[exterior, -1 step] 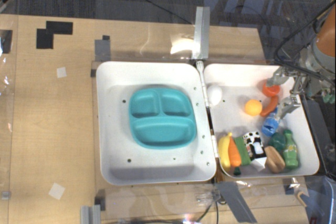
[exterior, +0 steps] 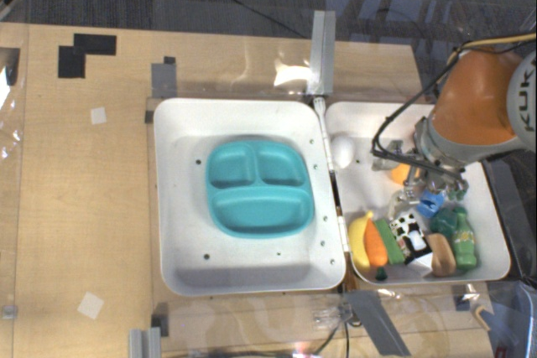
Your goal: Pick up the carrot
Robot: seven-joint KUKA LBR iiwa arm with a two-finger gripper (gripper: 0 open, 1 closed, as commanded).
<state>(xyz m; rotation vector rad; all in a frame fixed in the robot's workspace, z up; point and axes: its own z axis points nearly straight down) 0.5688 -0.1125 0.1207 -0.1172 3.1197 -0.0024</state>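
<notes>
The carrot [exterior: 374,242] is orange with a green tip and lies in the front left part of the right bin [exterior: 500,251]. A yellow piece [exterior: 359,236] is on its left and a green piece [exterior: 389,232] on its right. My gripper [exterior: 411,195] hangs over the middle of the right bin, behind and to the right of the carrot and apart from it. The grey and orange arm [exterior: 471,103] above hides much of the gripper.
The left bin [exterior: 168,205] holds a teal divided plate [exterior: 257,185]. In the right bin there are also a white egg [exterior: 342,151], a small orange piece [exterior: 401,173], a blue piece [exterior: 430,204], a black-and-white toy [exterior: 409,232], a brown piece [exterior: 442,254] and a green bottle [exterior: 454,227].
</notes>
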